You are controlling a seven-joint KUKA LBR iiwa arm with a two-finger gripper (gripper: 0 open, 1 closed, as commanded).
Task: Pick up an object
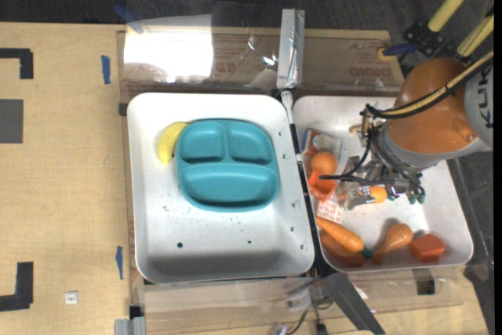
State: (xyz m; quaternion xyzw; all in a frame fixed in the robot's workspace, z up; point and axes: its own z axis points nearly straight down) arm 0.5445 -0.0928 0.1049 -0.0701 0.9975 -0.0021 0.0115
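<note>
Arm low over the right bin's clutter.

You can't tell the gripper (382,186) state; it hangs above toy food in the right bin (459,235), so a carrot (340,233) at its seven o'clock looks the nearest pick.

The arm (427,110) reaches in from the right, its orange band above the right bin (455,192). The gripper (375,183) hangs low over that bin's middle, among the toy food. An orange ball (322,164) lies near the bin's left wall, a carrot (340,233) lies slantwise below it, and a pear-shaped orange piece (394,237) and a red piece (427,247) rest near the front edge. The left bin (157,231) holds a teal divided plate (228,163), with a yellow banana (169,140) touching the plate's left edge. Both bins sit side by side on the table (55,169).
</note>
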